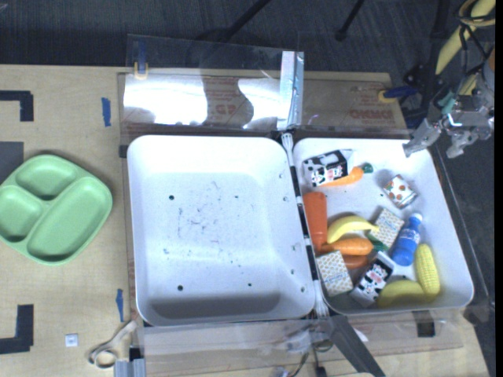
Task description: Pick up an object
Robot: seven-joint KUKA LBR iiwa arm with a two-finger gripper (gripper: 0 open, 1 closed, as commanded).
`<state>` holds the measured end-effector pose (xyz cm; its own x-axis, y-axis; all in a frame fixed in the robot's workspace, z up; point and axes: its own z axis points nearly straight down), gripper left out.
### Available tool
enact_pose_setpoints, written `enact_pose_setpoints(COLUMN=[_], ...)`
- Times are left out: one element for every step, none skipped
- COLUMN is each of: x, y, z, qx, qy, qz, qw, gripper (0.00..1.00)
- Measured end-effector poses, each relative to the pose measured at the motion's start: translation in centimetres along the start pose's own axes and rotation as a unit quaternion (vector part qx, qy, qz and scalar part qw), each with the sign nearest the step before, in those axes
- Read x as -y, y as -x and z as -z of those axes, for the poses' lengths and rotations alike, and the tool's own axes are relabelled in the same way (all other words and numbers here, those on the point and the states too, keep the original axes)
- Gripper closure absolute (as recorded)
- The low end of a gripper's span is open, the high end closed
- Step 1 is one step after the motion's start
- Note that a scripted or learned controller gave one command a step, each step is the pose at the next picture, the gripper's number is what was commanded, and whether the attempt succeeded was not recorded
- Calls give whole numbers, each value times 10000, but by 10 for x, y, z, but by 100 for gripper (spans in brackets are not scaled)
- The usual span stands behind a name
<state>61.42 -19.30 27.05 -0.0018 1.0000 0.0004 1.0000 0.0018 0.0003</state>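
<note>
At right of frame, camera view:
Right bin [451, 210]: white, shallow, holds all the loose items.
Gripper [449, 129]: upper right of frame, over the bin's far right corner; arm parts and yellow cable above it. Its state cannot be told, and nothing is seen held.
Cow box [325, 167]: black-and-white carton at the bin's upper left, touching a small carrot [346, 177] just below it.
Small box [398, 189]: white with red marks, upper right part of the bin, apart from the rest.
Orange block [315, 217]: upright along the bin's left wall.
Banana [351, 228]: yellow, centre of the bin, just above an orange piece [352, 247].
Wafer [334, 270]: checkered, lower left, touching the orange piece.
Bottle [406, 240]: blue, white cap, right of centre, beside the corn [426, 267].
Second cow box [376, 279]: lower centre, against a yellow fruit [401, 291] at the near wall.

At centre of frame:
Left bin [212, 151]: white, faint scuffs and a few dark spots on its floor.
Clear panel [212, 89]: stands behind the left bin, glare on it.

At left of frame:
Green tray [51, 207]: three compartments, on the wooden bench [55, 305], well apart from the bins.
</note>
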Motion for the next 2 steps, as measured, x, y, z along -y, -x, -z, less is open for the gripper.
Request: enact_pose_setpoints(x=[-9, -12], y=[-14, 1], z=[-151, -185], qx=[13, 4], qy=[22, 10], qz=[172, -10], qw=[9998, 10000], gripper=[0, 0])
